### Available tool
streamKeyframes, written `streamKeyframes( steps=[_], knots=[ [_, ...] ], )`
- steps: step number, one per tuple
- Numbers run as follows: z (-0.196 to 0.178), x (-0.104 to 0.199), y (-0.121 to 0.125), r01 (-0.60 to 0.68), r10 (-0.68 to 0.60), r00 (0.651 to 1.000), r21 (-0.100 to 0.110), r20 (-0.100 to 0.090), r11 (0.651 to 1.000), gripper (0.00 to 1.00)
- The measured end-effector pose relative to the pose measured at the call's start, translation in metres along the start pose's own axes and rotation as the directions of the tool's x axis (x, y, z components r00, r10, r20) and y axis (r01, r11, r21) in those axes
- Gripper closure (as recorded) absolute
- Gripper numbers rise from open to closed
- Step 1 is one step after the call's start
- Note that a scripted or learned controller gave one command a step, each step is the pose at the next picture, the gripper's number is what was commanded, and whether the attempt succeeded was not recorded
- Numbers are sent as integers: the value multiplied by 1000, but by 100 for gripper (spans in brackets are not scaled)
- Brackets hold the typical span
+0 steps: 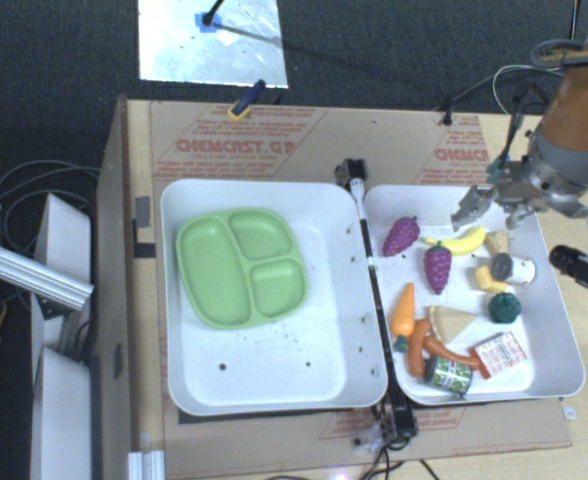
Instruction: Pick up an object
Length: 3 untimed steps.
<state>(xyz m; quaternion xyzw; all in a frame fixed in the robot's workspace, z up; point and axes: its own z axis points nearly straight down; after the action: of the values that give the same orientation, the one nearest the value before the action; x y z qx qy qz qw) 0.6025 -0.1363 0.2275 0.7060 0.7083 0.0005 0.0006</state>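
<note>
Left shallow white bin [214, 373]: one pale green three-compartment plastic plate [241, 266]; right shallow white bin [559, 353]: two purple toy grape bunches [401, 235] [437, 267], yellow toy banana [457, 241], orange toy carrot [403, 310], dark green broccoli piece [504, 307], small green-labelled tin can [447, 374], red-and-white printed packet [500, 352]; two-finger gripper [494, 210] over the right bin's far edge, just beside the banana, fingers spread apart, nothing between them.

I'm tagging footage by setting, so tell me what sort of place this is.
Most likely a robotics lab bench for grasping trials. Two white bins sit on a cardboard-covered bench, the right one filled with toy food like a plastic banana, while the robot's hand hovers above it.
</note>
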Motion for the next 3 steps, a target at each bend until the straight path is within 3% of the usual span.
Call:
streamKeyframes(
  steps=[1,2,3],
  knots=[
    [88,45,28,1,-1,1000,3,-1,1000,0],
    [144,24,-2,-2,2,1000,1,1,1000,0],
    [133,24,0,0,0,1000,-2,1,1000,100]
  ],
)
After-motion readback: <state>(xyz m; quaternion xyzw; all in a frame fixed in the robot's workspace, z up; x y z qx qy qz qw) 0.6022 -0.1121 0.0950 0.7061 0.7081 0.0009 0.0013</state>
